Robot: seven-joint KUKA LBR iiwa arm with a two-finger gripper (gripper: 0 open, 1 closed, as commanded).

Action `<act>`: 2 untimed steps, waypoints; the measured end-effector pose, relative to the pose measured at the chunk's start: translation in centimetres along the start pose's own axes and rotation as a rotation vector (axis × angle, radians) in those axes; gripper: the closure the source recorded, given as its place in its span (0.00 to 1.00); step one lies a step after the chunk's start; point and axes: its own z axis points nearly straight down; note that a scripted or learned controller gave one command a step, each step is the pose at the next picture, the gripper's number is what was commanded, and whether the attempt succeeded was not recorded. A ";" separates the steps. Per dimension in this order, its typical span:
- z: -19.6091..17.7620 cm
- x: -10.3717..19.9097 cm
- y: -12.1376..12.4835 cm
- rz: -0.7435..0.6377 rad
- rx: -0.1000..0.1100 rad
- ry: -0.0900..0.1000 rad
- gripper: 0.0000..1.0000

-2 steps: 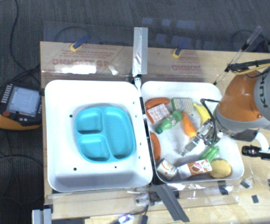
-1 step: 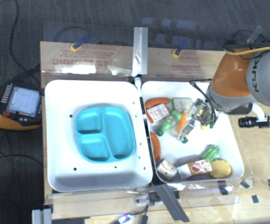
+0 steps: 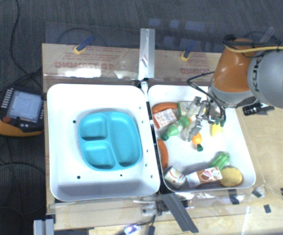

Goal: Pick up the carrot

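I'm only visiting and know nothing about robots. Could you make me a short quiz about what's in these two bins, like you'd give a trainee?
1. True or false: the blue divided tray lies in the right bin.
2. Which bin is the gripper over? A) the left bin B) the right bin C) neither, it is off the bench
3. Fill in: the small orange carrot lies just ____ the gripper in the picture.

Key
1. False: the tray is in the left bin.
2. B: the arm comes in from the right and the gripper is over the right bin.
3. Below: the carrot sits on the bin floor just under the gripper.
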 end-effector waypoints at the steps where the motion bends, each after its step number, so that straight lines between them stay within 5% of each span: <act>1: 0.4 4.9 -1.8 0.009 -0.013 -0.025 0.00; 2: -0.4 5.0 -1.6 0.008 -0.016 -0.019 1.00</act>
